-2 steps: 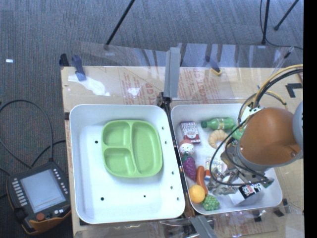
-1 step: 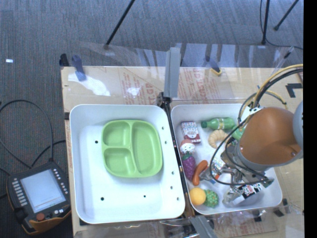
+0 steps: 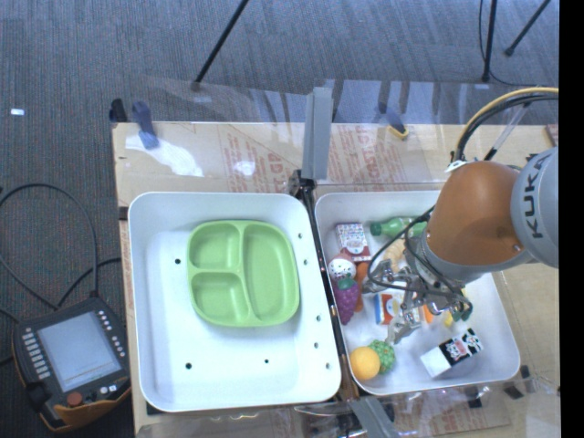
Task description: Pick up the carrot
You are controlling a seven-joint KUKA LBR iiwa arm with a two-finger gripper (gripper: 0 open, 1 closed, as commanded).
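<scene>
The arm (image 3: 547, 210) has a smooth grey housing that carries the dark lettering "KUKA" on its side. Adjoining the grey housing is a broad, rounded orange band (image 3: 474, 219) with a glossy finish, the widest visible section of the body. Below the orange band sits a grey ring-shaped flange (image 3: 447, 267). From this flange the gripper (image 3: 411, 310) extends as an assembly of slim silver metal links and dark brackets, with thin dark wires running among the parts. A bundle of black and yellow cables (image 3: 497, 108) arches above the orange band in a loop and meets the arm near the grey housing.
</scene>
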